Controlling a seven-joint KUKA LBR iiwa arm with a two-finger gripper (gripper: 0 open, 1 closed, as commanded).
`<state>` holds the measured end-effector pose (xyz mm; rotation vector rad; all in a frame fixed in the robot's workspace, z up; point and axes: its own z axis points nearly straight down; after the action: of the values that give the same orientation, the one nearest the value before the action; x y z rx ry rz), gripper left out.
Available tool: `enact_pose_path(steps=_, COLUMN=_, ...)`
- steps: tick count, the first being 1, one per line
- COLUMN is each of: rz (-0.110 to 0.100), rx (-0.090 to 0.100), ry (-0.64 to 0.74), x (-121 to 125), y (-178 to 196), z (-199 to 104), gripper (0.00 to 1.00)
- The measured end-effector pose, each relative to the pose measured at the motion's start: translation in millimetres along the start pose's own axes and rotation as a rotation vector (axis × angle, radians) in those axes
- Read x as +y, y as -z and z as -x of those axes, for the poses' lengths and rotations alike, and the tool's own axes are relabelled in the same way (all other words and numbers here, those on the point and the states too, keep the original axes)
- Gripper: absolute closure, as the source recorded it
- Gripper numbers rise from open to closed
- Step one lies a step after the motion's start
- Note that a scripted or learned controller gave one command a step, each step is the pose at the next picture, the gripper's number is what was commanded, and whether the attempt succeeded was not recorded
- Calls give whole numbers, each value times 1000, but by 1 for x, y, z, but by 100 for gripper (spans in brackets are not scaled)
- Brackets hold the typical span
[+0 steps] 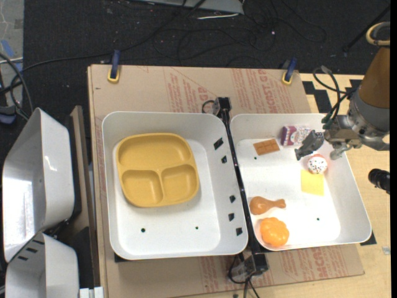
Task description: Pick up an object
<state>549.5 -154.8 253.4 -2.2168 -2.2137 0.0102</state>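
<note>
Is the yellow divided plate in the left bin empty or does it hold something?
Empty. The plate shows three bare compartments.

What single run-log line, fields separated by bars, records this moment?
arm: over right white bin | gripper: above small white round object | hold: none seen | nearby: yellow square block

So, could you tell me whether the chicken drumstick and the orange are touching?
Apart. The camera view shows a strip of white bin floor between the chicken drumstick and the orange below it.

yellow divided plate (158, 169), white bins (124, 234), orange fruit (274, 232), yellow square (313, 182)
</note>
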Motion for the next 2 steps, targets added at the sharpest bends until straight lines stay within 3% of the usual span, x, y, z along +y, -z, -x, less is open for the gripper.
enact_pose_path(steps=1, rz=10, rx=-2, ry=3, x=2, y=5, z=0, gripper=0)
enact_pose_path(steps=2, rz=5, rx=0, ry=0, x=2, y=-59, z=-2, gripper=0)
